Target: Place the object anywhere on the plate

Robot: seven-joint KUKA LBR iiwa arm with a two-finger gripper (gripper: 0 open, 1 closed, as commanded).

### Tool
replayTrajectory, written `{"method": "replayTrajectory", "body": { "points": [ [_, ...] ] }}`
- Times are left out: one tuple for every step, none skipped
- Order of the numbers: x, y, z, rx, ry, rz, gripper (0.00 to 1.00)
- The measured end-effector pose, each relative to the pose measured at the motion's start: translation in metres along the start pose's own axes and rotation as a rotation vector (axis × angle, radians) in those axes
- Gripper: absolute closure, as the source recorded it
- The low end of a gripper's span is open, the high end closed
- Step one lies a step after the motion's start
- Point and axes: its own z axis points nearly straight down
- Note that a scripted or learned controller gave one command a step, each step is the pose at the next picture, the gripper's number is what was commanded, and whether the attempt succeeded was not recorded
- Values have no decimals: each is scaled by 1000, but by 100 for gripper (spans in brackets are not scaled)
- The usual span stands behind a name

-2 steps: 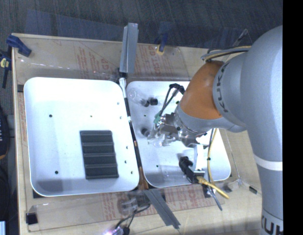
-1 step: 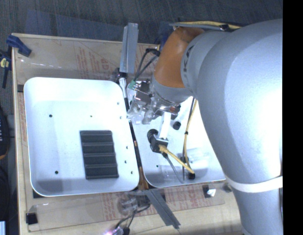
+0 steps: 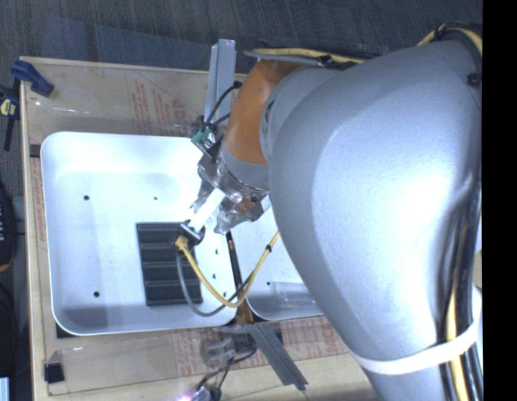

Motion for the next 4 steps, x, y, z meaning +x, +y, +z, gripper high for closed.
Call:
{"method": "replayTrajectory", "body": {
  "points": [
    [4,-116,96,-2,10,-40,100],
    [82,-169,67,-2,0,-178,100],
    [54,-151,-62,-6,8,85,100],
    [69,-118,-93,-5,3,43,100]
  ]
}}
